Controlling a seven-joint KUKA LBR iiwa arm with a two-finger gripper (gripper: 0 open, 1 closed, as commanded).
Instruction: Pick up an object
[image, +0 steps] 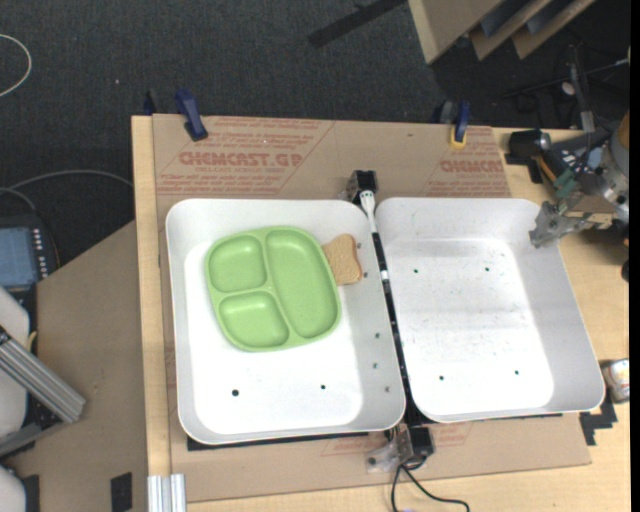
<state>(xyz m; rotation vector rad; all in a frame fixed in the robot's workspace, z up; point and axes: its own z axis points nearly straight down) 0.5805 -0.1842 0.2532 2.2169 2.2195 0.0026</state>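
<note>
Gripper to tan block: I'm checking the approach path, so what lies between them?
In the camera view, the gripper sits at the right bin's far right corner. Bare bin floor and the bins' adjoining rims separate it from the tan block beside the green plate.

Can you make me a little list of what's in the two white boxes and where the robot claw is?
left bin: holds a green plate and a tan piece
green plate: three sections, lying flat
tan piece: touching the plate's right edge
right bin: white, speckled floor
claw: above the right bin's upper right corner
</note>
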